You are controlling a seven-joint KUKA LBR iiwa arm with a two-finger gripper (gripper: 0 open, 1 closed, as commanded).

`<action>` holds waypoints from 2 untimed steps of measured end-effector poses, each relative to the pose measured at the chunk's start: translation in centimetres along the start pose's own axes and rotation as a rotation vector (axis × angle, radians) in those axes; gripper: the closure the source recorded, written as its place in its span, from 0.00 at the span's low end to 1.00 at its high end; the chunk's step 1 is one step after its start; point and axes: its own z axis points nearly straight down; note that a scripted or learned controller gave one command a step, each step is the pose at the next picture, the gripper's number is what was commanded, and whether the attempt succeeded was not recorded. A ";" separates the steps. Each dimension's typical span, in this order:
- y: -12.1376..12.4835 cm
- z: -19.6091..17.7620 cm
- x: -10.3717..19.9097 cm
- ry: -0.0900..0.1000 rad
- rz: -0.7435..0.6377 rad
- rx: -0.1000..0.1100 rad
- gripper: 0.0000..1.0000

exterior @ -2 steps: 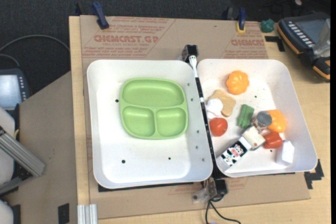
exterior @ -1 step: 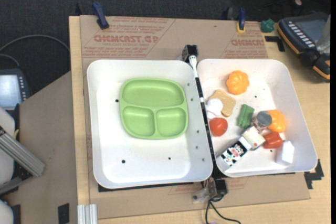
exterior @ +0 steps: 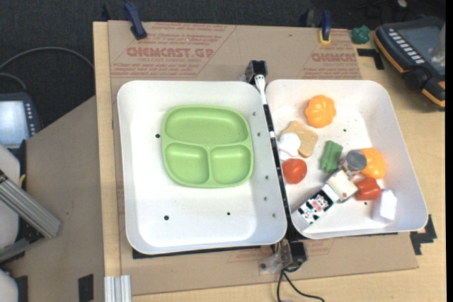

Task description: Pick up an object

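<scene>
1. Candidate object: the orange pumpkin-shaped toy (exterior: 320, 110). It lies in the right bin (exterior: 370, 107), toward the far side, with bare white floor around it. I judge it the easiest pick because nothing touches it.
2. Tan bread slice (exterior: 304, 138), nearer than the pumpkin toy, overlapping a small white piece (exterior: 288, 146) by the bin's left wall.
3. Red tomato toy (exterior: 294, 170), just beside the white piece. It is round and, I expect, prone to roll.
4. Green piece (exterior: 330, 156), upright or tilted, I cannot tell which, set between the tomato toy and the cluster.
5. Cluster at the near right: a grey round cap (exterior: 355, 161) against an orange piece (exterior: 374, 163), a red piece (exterior: 368, 188), a white box (exterior: 341, 185), a black-and-white patterned item (exterior: 315, 206) and a white block (exterior: 387, 207). These are touching or close-packed, so they make poor first targets.
6. Left bin (exterior: 134, 152), holding a green divided plate (exterior: 207, 146) with three compartments.
7. Gripper: I cannot tell its state from this picture.
8. Step in hand, by my reading: the start, with every object resting in the bins and the approach not yet made.
9. Next move calls for coming down over the chosen toy with the jaws spread wider than its body, centred, then closing and lifting straight up.
</scene>
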 end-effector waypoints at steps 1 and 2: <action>-0.4 3.0 -6.8 0.005 0.008 0.020 1.00; -0.3 1.7 -6.4 0.003 0.002 0.012 1.00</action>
